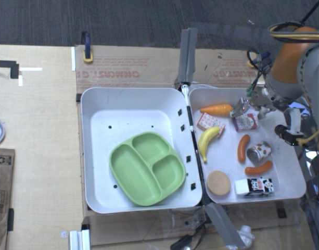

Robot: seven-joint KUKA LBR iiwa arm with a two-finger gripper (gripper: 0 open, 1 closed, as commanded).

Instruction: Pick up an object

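Reaching in from the right, the grey arm with its orange band [297, 46] brings its fingers [246, 108] down over the far part of the right-hand bin [289, 191]. They hang right above a small packet with a red-and-white print [246, 121] — whether they are spread or closed, or gripping that packet, I cannot tell, since the metal parts blur together.

Just to the fingers' left lies an orange carrot [217, 109], and a little nearer the camera from it a pink-and-white wrapper [209, 122]. Below that, further left of the fingers, a yellow banana [207, 140] curves along the bin's left wall. Nearer the camera from the fingers lie a red sausage [243, 147], a small patterned cup on its side [258, 151] and a second sausage [258, 167]. Furthest from them — at the bin's near edge — sit a round tan biscuit [219, 183] and a black-and-white carton [255, 186].

Well to the fingers' left, the other white bin [97, 113] holds a green divided plate [147, 167]. Both bins sit on a pale tabletop [34, 113].
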